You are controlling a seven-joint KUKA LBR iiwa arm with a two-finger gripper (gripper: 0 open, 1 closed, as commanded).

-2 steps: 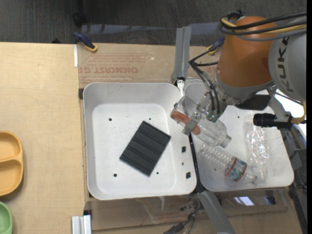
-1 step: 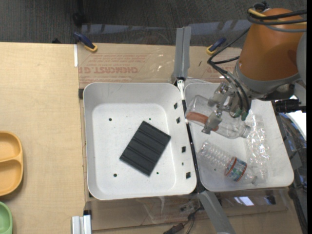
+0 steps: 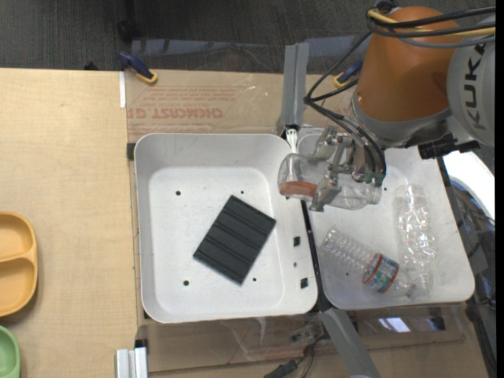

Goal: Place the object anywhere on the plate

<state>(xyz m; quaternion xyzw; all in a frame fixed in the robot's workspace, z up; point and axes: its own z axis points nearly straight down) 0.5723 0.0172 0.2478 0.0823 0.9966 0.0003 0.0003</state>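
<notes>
A black ridged rectangular plate [image 3: 235, 239] lies tilted on the floor of the left bin [image 3: 157, 164]. My gripper [image 3: 313, 189] hangs over the rim between the two bins, just right of the plate's upper corner. It is shut on a clear plastic container with a reddish band [image 3: 297, 181], which sticks out to the left over the left bin's right edge. The orange-banded wrist [image 3: 402, 69] hides the upper part of the right bin [image 3: 441, 282].
Crumpled clear plastic bottles [image 3: 370, 264] and clear wrapping [image 3: 413, 227] lie in the right bin. An orange divided tray [image 3: 14, 262] sits on the wooden table at far left. Cardboard [image 3: 197, 105] lies behind the left bin, with a blue clamp [image 3: 138, 68] beyond it.
</notes>
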